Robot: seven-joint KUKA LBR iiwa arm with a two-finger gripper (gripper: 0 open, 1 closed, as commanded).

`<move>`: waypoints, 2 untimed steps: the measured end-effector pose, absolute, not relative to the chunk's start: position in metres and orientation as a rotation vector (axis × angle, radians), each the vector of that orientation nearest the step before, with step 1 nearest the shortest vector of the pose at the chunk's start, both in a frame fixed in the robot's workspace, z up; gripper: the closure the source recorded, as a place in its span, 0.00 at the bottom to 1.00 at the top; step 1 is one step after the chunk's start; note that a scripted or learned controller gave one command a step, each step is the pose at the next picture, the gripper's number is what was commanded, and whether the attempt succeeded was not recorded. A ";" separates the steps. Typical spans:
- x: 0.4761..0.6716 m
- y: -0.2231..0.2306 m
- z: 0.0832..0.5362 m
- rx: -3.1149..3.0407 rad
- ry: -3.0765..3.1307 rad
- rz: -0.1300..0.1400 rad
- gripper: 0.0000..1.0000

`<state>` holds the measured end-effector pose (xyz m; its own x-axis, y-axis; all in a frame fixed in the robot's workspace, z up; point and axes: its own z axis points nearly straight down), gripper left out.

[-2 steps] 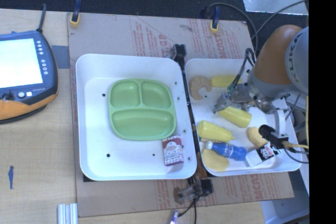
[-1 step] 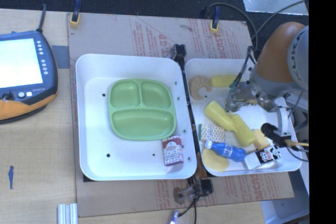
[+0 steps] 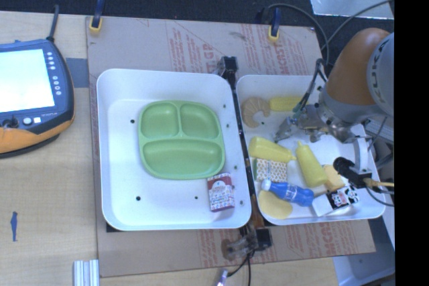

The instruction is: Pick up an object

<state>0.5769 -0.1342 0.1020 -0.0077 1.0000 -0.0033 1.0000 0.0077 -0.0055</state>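
My gripper (image 3: pixel 303 129) hangs low in the right bin (image 3: pixel 305 219), in its upper middle, below the grey wrist and orange band. Just under and in front of it lie a yellow wedge (image 3: pixel 269 149) and a yellow bottle (image 3: pixel 308 165). A tan croissant (image 3: pixel 255 110) and a yellow banana-like piece (image 3: pixel 285 102) lie at the bin's far left. Nearer the front are a checked cracker (image 3: pixel 271 169), a blue bottle (image 3: pixel 289 193), a pale yellow disc (image 3: pixel 276 208) and a small white box with black marks (image 3: pixel 342 199). Nothing shows held.
The left bin (image 3: pixel 117 144) holds a green divided plate (image 3: pixel 181 139) and a small red carton (image 3: pixel 220 192) at its front right. A tablet-like pendant (image 3: pixel 30 94) lies on the bench at the far left. Clamps sit on the board's back edge.
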 end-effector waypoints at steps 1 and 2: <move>0.475 -0.147 0.091 -2.214 -2.226 0.005 0.00; 0.476 -0.148 0.102 -2.209 -2.231 0.006 1.00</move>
